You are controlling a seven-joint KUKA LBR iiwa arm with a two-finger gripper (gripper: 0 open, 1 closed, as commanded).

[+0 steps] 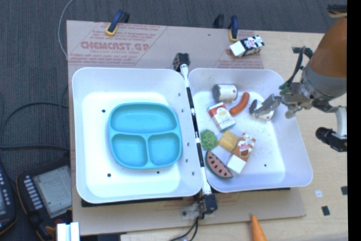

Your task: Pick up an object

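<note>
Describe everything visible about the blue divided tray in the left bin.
The blue divided tray is light blue, smooth and plastic-looking, a rounded rectangle with three compartments: one long one on the far side, two smaller ones on the near side. It lies flat, slightly rotated, about centred on the floor of the left bin. Nothing lies in it or touches it apart from the bin floor.

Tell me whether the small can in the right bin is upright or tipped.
Tipped: the can lies on its side on the right bin floor, its round end facing left.
</note>
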